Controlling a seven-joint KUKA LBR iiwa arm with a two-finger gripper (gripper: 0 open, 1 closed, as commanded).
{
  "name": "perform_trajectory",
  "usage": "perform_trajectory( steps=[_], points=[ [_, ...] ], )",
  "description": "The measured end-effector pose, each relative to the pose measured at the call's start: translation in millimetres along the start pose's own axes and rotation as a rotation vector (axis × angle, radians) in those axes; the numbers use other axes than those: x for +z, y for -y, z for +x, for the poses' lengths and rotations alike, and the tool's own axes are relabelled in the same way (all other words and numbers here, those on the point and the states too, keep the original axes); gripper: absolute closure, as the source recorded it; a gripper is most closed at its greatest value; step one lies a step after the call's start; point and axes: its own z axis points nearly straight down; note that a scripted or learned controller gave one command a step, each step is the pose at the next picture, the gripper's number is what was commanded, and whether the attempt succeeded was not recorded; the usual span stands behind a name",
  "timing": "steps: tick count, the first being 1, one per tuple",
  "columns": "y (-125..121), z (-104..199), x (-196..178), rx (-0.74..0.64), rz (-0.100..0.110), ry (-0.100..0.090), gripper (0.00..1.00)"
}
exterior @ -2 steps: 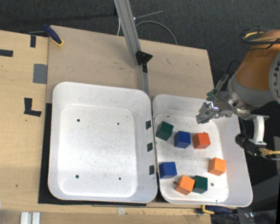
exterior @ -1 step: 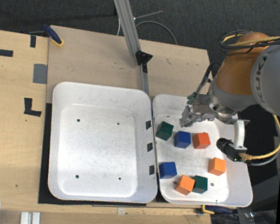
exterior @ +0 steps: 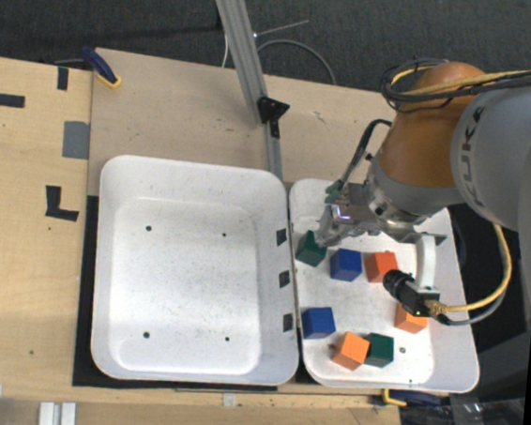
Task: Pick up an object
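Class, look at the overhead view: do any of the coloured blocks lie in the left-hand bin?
No: every block in view, such as the blue block and the orange block, lies in the right bin, none in the left bin.

Robotics lab: bench [exterior: 181, 122], paired white bins [exterior: 118, 182].

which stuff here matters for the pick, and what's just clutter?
In play:
tool, low over the right bin
dark green block right by the tool
blue blocks
orange blocks
second green block

Lying about:
left bin
metal pole
blue-and-yellow clamp
tape marks
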Motion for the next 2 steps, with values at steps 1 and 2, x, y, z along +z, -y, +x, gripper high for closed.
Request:
perform_trajectory(
  steps=[1,2],
  points=[
    [30,55,6,0.0,0.003,0.001,1.0],
    [55,108,10,0.0,0.002,0.001,1.0]
  ],
)
